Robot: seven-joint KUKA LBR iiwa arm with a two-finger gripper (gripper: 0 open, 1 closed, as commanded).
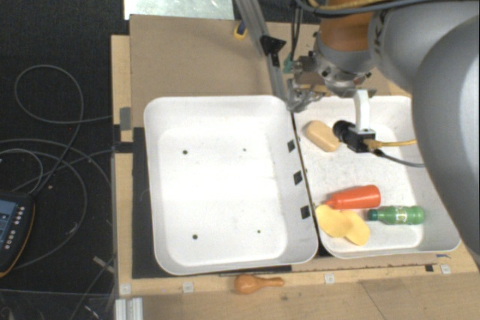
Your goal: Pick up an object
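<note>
The right bin [439, 236] holds several objects. A tan block [321, 136] lies near its far left side. An orange-red carrot-shaped piece [352, 198] lies near the front, with a green bottle [397, 216] on its side just right of it and a yellow piece [343, 224] at the front left. My gripper [298, 95] hangs over the far left corner of this bin, by the wall shared with the left bin, a little up and left of the tan block. Nothing shows in its grasp.
The left bin [169, 124] lies beside the right one. A small orange-brown pear-shaped thing [258, 282] rests on the bench in front of the bins. My arm covers the right bin's far right part. Cables and a handset lie on the floor at left.
</note>
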